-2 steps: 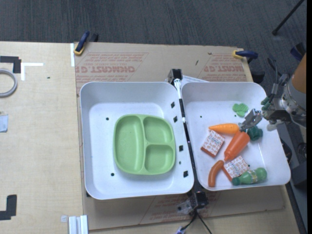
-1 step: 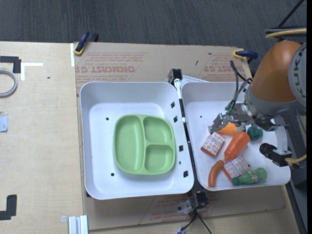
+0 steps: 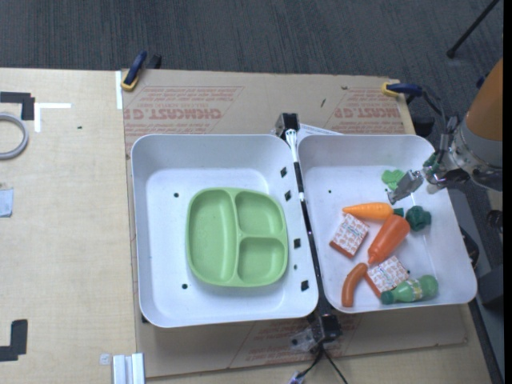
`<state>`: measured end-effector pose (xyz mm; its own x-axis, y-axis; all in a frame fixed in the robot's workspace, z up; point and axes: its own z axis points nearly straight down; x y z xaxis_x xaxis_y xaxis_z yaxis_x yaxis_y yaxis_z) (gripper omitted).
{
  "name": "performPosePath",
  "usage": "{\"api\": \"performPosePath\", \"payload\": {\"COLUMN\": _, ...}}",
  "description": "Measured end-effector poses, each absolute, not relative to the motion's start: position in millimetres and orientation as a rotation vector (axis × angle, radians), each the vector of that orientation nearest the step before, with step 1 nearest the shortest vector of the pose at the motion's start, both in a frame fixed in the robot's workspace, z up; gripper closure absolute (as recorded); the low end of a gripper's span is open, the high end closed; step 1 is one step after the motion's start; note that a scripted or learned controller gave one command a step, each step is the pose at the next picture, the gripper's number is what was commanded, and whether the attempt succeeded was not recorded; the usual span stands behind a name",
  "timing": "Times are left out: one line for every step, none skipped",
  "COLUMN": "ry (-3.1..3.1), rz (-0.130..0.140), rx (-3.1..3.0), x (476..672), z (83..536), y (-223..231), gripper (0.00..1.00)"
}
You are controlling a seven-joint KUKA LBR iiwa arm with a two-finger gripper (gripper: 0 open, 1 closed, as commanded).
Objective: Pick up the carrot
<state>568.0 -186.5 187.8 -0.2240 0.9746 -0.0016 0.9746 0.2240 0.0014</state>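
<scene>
Two orange carrot-like toys lie in the right bin (image 3: 448, 274). The slim one (image 3: 368, 210) lies sideways near the bin's middle. The thicker one (image 3: 389, 238), with a dark green top (image 3: 418, 218), slants just below it. My gripper (image 3: 414, 182) hangs over the bin's upper right part, just above and to the right of the slim carrot's leafy end, and nothing shows in its grasp. The arm comes in from the right edge.
The right bin also holds two small patterned boxes (image 3: 350, 235) (image 3: 387, 274), an orange-red sausage (image 3: 352, 285), a green bottle (image 3: 410, 290) and a light green piece (image 3: 392, 177) by the gripper. A green divided plate (image 3: 238, 237) sits in the left bin (image 3: 160, 214).
</scene>
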Motion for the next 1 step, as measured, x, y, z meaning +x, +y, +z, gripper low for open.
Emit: {"api": "performPosePath", "payload": {"ry": 2.303, "rz": -0.001, "rx": 2.135, "x": 599.0, "z": 177.9, "y": -109.6, "gripper": 0.00}}
